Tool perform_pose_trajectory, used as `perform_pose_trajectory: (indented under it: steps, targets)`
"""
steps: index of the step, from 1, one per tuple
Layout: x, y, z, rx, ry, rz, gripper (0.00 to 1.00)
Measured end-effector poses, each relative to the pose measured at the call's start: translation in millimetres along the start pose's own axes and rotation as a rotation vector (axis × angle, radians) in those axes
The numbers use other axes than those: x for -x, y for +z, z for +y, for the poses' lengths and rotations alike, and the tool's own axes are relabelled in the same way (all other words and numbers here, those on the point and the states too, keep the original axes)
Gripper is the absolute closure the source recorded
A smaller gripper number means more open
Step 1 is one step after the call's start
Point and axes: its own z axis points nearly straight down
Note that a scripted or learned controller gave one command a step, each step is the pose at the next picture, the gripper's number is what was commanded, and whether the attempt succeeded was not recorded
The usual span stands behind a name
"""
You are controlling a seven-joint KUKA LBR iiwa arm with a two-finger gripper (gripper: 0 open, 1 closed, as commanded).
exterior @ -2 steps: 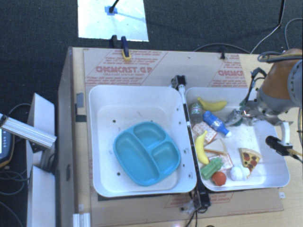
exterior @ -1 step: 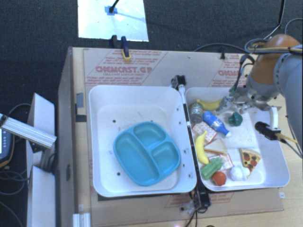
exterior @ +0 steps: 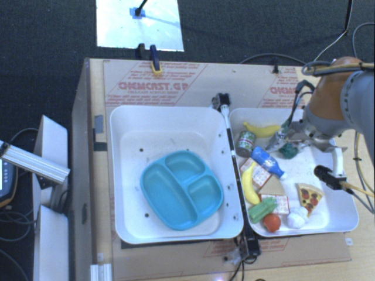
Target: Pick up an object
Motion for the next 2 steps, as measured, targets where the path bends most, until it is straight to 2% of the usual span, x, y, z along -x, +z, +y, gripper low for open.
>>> perform_pose_trajectory:
  steps: [1,2]
  targets:
    - [16,3,45,-0.023,-0.005,0.004,0.00]
    - [-12,0,9,0.000,-0.001,0.001,0.00]
